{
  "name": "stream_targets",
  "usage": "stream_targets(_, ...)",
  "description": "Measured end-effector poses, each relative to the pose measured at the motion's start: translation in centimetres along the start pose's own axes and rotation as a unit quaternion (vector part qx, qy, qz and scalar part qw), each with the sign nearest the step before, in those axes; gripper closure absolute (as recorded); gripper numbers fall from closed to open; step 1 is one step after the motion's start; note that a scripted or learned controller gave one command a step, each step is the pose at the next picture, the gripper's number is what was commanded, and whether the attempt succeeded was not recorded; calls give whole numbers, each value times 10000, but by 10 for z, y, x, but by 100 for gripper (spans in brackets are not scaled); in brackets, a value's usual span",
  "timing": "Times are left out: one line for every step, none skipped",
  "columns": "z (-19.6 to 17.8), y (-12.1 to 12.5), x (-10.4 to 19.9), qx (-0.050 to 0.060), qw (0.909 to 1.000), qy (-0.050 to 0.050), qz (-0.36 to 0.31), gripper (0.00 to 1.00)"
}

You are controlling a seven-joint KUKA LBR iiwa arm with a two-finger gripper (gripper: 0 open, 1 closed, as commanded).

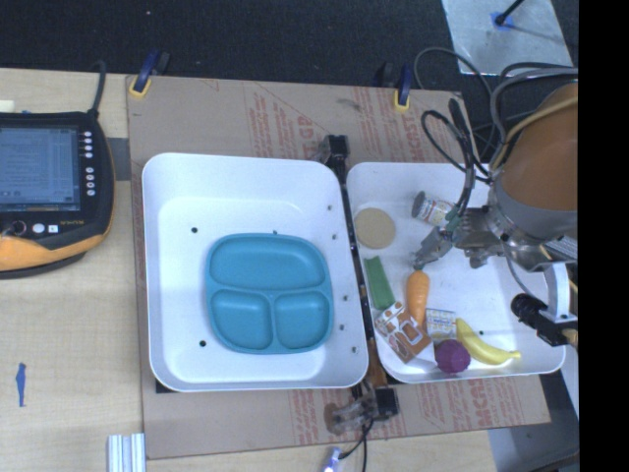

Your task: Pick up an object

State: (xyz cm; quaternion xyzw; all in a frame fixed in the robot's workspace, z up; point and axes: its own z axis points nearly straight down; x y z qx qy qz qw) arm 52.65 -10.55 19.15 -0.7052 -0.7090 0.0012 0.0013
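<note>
Tool (432,249) sits low in right bin (491,372), above carrot (418,298), likely lining up a pick; can't tell its opening or any hold; other items clustered at bin's near edge.

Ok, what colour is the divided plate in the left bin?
Light blue. The divided plate shows clearly in the camera view, lying in the white left bin.

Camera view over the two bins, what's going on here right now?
A robot arm reaches in from the right, its end effector hanging over the right bin, which holds a carrot, a banana, a purple ball and a tan disc. Nothing shows between its fingers. The left bin holds a blue divided plate.
</note>
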Motion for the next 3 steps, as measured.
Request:
stream_targets(99, 9, 12, -5, 10000, -6, -6, 0)
stream_targets(89, 9, 11, -3, 10000, -13, -18, 100)
stream_targets(-1, 50, 60, -12, 10000, 2, 0, 100)
